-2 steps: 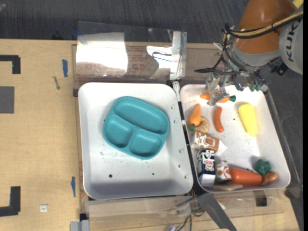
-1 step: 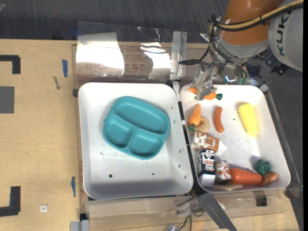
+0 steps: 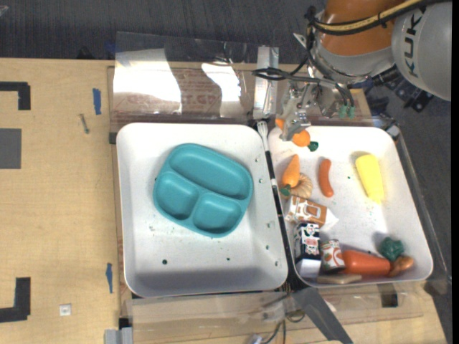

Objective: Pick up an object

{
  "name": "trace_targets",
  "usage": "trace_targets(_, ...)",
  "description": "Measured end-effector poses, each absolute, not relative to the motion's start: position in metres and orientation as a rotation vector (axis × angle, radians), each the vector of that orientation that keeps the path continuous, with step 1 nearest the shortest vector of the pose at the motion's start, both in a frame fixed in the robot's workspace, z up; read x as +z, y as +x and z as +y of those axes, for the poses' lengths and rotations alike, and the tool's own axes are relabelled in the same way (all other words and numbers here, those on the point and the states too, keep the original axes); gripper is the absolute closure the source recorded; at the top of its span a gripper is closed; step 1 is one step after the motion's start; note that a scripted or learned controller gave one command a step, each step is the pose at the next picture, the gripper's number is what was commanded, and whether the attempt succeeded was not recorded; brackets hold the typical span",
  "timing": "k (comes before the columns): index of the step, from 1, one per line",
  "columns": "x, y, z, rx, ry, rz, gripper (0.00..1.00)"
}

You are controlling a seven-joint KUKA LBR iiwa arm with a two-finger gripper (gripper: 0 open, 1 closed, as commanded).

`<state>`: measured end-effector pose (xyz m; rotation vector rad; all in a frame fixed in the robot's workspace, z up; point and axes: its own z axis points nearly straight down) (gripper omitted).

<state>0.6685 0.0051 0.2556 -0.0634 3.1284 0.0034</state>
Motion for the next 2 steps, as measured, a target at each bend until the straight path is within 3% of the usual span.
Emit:
trace_targets(1,0.268,0.67,0.006,0.004,-0.065,3.118,1.0)
trace_targets(2,0.275,0.668,0.053,0.006,0.03,3.131,1.0)
